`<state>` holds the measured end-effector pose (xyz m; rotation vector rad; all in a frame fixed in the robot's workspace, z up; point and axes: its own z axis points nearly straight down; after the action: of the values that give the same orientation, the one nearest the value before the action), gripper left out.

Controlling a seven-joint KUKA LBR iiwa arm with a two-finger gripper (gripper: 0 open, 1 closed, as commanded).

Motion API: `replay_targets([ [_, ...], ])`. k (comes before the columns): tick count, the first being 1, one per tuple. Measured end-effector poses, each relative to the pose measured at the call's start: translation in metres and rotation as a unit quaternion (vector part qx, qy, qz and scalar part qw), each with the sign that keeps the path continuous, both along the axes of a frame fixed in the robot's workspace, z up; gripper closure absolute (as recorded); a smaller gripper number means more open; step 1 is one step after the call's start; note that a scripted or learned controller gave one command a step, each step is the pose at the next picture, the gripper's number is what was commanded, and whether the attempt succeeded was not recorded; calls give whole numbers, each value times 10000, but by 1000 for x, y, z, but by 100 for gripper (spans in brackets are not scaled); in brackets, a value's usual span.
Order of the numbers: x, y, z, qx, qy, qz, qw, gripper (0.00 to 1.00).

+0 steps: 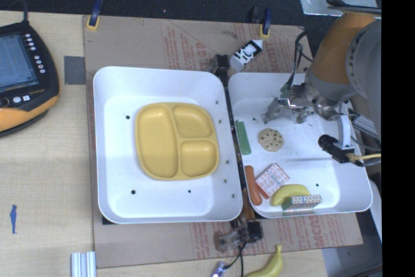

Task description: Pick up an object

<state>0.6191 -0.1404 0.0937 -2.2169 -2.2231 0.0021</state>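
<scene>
Yellow banana (290,192) lies nearest, at the front of the right bin (350,194), long axis running left to right, beside a small card (272,176) and an orange stick (251,185). Behind these, mid-bin, sits a round cookie (270,139), the likeliest pick, just below and left of the jaws. Farthest back, the jaws (290,107) hang over the bin's rear part, spread apart and gripping nothing, so the move would be a short reach forward and left.
</scene>
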Motion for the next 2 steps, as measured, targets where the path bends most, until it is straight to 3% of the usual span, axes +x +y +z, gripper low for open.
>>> replay_targets([
  [1, -47, 11, -1, -5, 1, 8, 10000, 0],
  [2, -72, 36, -2, -5, 13, 18, 10000, 0],
])
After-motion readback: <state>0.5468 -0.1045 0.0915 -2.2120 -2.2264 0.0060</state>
